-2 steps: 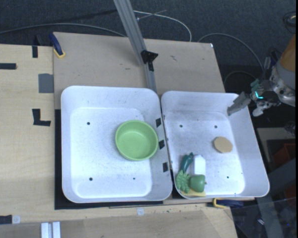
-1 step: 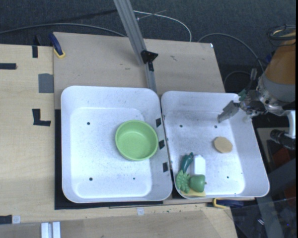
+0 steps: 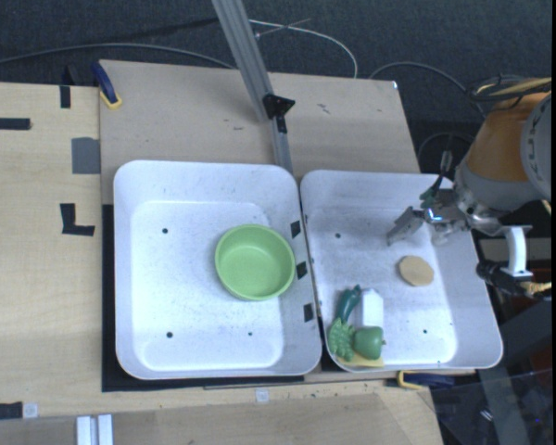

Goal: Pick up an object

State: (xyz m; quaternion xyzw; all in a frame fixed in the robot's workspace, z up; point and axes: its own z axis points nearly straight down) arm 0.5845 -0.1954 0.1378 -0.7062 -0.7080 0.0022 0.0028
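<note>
Ideally, centre the gripper [image 3: 417,222], whose fingers stand apart and empty, over the tan disc [image 3: 415,271] in the right bin [image 3: 463,341] before descending.

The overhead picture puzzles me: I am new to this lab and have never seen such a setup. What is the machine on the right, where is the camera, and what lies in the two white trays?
The picture comes from one camera fixed above the bench, looking down at a slant. The grey and orange machine at the right edge is a robot arm; its gripper hangs over the right bin, and nothing shows between its fingers. The left bin holds a green bowl. In the right bin lie a round tan disc, just below the gripper, and near the front edge a small cluster: a green pepper-like toy, a white block and a dark green piece. Its job is to pick up an object.
</note>
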